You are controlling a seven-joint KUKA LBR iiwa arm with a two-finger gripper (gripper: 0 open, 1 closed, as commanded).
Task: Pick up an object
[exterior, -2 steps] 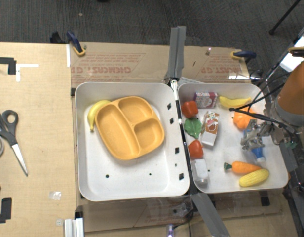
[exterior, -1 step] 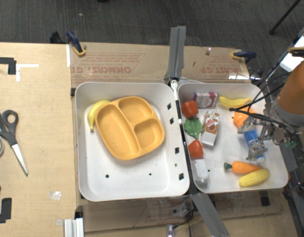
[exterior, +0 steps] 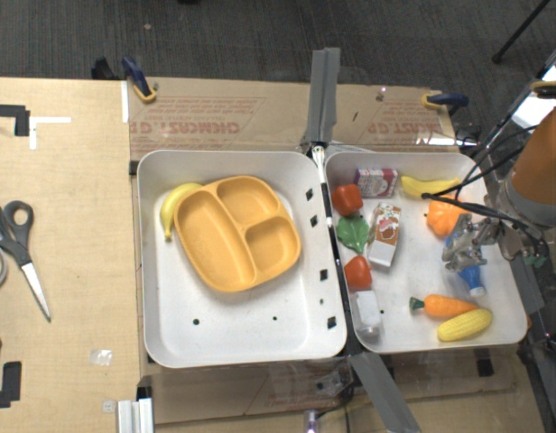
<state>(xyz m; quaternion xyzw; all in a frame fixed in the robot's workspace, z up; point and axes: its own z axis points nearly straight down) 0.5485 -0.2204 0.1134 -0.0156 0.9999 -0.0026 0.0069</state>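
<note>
Right bin (exterior: 508,332), holding the candidate objects for the pick. A carrot (exterior: 447,306) is lying near the front wall, with a yellow corn cob (exterior: 464,325) just beside it toward the front right corner. A small blue-and-white bottle (exterior: 472,276) is standing or leaning just under the end effector (exterior: 462,246); whether the two are touching cannot be told. An orange pepper-like piece (exterior: 442,217) is sitting just behind the end effector, and a yellow banana-shaped piece (exterior: 429,187) is lying near the back wall beside a pink-labelled can (exterior: 376,182). Along the left wall, from back to front, a red tomato (exterior: 347,199), a green leafy piece (exterior: 354,233), a second red piece (exterior: 357,271) and a clear bottle (exterior: 366,314) are lying in a row; a white carton with a red label (exterior: 385,235) is lying just right of them.

The end effector is hanging low over the right half of this bin, and whether it is apart or together cannot be told. Nothing is visibly gripped.

Left bin (exterior: 161,323), touching the right bin along a shared edge. A yellow-orange divided plate (exterior: 235,231) is resting in it, with a banana (exterior: 173,204) lying against the plate's left rim.

Surface (exterior: 61,242). Scissors (exterior: 23,251) are lying well apart from the bins, at the far left.
</note>
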